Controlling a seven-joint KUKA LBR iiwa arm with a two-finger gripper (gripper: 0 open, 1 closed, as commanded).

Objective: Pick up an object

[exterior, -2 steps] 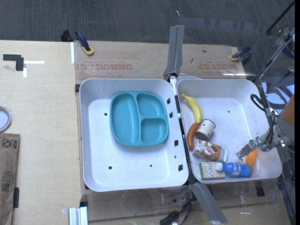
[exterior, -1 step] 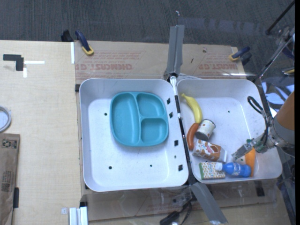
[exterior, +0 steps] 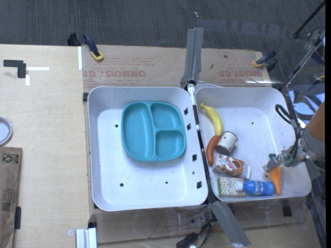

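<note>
the gripper point(exterior: 272, 163) hangs low at the right bin's point(exterior: 258, 103) right side, just above the carrot point(exterior: 275, 180); whether its claw is released or clenched i cannot tell. the carrot lies near the bin's front right corner, beside the bottle point(exterior: 247, 187). it looks light, stiff and smooth, likely plastic, so it may slip; best taken across its thick middle. the same bin holds a banana point(exterior: 213, 118), a can point(exterior: 226, 142) and a pouch point(exterior: 228, 165). the left bin point(exterior: 103, 154) holds a teal tray point(exterior: 153, 131).
</note>
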